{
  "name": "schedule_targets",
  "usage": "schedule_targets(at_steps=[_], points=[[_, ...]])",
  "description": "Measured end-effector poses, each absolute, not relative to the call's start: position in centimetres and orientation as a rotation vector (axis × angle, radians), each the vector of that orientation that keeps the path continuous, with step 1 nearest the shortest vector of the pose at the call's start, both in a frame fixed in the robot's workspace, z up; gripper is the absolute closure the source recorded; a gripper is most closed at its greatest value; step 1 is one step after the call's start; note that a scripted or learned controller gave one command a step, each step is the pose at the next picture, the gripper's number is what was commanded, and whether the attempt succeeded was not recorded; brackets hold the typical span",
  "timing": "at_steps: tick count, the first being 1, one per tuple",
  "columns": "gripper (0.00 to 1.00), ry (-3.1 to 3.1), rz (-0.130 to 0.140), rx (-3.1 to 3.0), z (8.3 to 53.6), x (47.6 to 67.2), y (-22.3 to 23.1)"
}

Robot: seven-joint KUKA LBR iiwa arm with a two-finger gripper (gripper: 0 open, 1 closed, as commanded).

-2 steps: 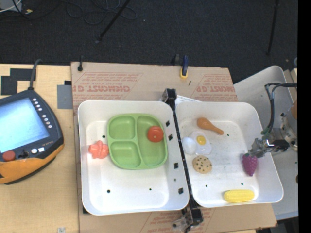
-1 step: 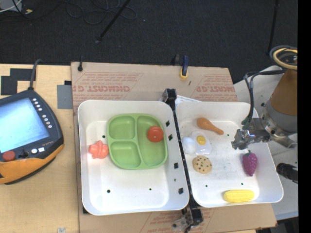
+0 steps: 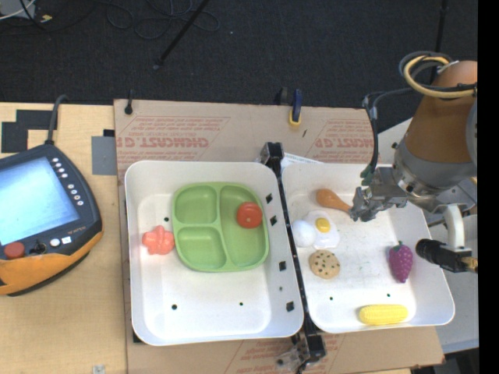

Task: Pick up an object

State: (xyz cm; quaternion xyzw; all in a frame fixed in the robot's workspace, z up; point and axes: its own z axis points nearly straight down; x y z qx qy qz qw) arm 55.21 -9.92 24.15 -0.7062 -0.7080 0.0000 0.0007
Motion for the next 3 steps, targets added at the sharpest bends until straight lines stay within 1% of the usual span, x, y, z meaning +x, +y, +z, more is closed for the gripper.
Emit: schedule_targets(at_steps=[1,2,3], points=[[1.0,-2.224,-0.001,-2.217,24.6,58.4,-5.9],[1.0,-2.223,0.001,-2.219,24.2,62.1,-1.7],[1.0,-2.22,0.002,-2.222,23.6,63.7,0.9]])
